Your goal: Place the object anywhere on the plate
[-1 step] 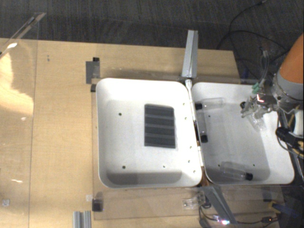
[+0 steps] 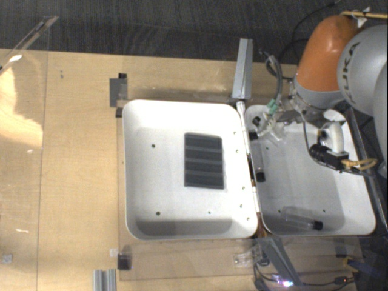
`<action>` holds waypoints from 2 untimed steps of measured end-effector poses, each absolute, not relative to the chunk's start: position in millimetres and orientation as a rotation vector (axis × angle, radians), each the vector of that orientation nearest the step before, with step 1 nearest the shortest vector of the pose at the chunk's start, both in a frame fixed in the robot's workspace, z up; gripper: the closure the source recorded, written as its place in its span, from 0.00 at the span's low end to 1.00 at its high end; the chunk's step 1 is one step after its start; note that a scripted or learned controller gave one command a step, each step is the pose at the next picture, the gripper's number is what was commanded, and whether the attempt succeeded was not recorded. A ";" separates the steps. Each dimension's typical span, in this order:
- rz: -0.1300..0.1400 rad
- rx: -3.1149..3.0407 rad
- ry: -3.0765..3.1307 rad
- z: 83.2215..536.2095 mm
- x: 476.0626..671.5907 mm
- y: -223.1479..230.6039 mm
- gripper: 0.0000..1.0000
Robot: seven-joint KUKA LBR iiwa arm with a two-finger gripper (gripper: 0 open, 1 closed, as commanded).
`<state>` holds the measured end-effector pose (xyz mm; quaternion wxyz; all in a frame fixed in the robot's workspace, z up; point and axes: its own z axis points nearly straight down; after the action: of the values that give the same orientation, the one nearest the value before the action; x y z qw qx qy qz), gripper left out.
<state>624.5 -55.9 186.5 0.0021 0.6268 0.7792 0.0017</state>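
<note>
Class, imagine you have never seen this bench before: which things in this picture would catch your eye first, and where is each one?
First comes the big grey arm with its orange band, filling the upper right, its claw low over the far left corner of the right bin. Next is the dark ribbed plate lying flat in the middle of the left bin. A small clear tube-like object lies near the right bin's front edge.

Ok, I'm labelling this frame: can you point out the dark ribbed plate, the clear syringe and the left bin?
dark ribbed plate [image 2: 204, 160], camera view, centre of its ribs.
clear syringe [image 2: 299, 220], camera view, middle of its barrel.
left bin [image 2: 145, 180], camera view, bare white floor.
</note>
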 end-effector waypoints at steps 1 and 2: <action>0.008 1.632 2.677 218.8 644.9 14.4 1.00; 0.007 1.810 2.562 202.2 669.5 67.9 1.00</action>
<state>669.5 67.9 202.2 0.0022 0.5770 0.8167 0.0023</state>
